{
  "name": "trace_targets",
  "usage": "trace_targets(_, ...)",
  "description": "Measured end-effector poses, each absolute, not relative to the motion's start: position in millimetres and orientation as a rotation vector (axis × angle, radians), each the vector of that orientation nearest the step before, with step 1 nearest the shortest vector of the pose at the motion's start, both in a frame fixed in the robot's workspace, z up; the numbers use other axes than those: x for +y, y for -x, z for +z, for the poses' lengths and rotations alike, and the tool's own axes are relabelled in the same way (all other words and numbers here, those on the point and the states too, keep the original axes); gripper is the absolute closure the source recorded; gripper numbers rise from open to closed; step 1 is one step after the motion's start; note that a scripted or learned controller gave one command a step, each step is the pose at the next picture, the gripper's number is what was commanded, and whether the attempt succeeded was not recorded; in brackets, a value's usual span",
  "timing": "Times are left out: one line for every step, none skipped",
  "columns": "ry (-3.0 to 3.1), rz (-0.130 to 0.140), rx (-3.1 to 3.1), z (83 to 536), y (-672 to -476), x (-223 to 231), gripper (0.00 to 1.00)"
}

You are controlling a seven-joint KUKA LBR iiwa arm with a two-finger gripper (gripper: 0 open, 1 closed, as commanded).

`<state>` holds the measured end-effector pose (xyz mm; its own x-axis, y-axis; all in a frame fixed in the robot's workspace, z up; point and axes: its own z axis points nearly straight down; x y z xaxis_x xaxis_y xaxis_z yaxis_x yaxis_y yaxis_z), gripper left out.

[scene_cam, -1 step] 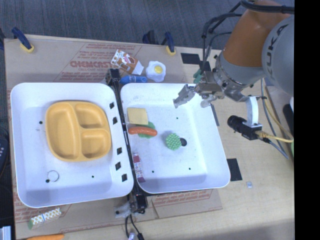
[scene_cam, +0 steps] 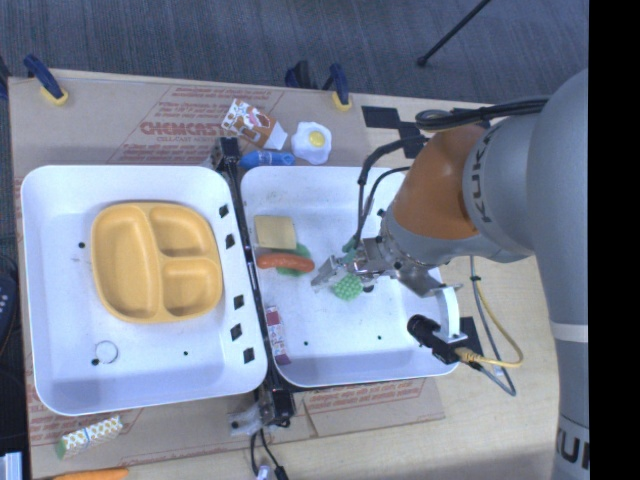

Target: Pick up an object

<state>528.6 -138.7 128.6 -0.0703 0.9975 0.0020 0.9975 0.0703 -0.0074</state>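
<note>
My gripper (scene_cam: 338,271) hangs low over the middle of the right bin (scene_cam: 330,358), reaching in from the right. A small green object (scene_cam: 347,288) lies right under its fingertips, touching or nearly so; I cannot tell whether it is held. Left of it lie an orange carrot-like piece with a green end (scene_cam: 285,261) and a tan square slice (scene_cam: 275,232). A thin dark red stick (scene_cam: 273,332) rests by the bin's left wall.
The left bin (scene_cam: 60,368) holds a yellow divided tray (scene_cam: 155,260). Beyond the bins' far edge sit a snack packet (scene_cam: 246,121), a blue item (scene_cam: 266,157) and a white-and-yellow egg toy (scene_cam: 313,140). A wrapped candy (scene_cam: 90,435) lies on the cardboard in front.
</note>
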Motion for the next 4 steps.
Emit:
trace_targets(1.803,-0.005,-2.582,97,-544.8,-149,0.00)
trace_targets(1.422,0.001,-2.802,97,-610.4,-117,0.00)
trace_targets(1.762,0.002,-2.600,92,-655.3,-102,0.00)
trace_targets(1.757,0.002,-2.605,103,-655.9,-101,1.00)
